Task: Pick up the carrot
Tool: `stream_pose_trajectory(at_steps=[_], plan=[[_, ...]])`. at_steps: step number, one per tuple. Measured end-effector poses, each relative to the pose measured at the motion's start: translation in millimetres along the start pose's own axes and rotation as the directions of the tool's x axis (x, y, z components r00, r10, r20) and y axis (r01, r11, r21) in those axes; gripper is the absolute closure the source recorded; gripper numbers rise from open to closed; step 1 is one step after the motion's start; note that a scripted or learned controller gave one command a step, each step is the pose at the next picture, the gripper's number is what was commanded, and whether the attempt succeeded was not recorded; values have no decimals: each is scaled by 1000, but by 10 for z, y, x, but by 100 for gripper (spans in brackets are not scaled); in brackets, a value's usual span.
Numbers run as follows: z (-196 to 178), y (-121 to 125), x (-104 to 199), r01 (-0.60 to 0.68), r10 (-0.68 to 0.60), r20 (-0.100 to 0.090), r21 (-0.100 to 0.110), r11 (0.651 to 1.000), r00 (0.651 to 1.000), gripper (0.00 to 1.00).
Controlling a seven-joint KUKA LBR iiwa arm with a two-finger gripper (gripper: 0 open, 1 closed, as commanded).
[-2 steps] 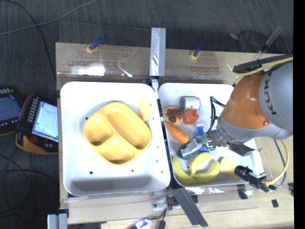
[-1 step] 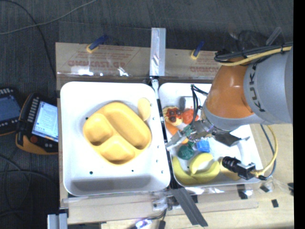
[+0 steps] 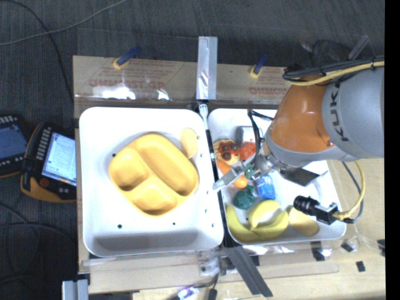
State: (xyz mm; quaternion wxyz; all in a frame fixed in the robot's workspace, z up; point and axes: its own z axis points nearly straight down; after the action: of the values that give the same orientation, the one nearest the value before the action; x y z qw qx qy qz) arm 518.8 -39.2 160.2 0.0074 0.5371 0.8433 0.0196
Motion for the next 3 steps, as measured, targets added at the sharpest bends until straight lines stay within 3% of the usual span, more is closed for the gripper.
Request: stream_pose_trajectory(at_steps=[1, 2, 3], plan=[[56, 117, -182, 5, -5, 6, -13, 1000, 1000, 0], [-196, -106, 568, 149, -149, -3, 50, 988, 989, 0], [-190, 247, -60, 321, -321, -9, 48, 946, 947, 0]])
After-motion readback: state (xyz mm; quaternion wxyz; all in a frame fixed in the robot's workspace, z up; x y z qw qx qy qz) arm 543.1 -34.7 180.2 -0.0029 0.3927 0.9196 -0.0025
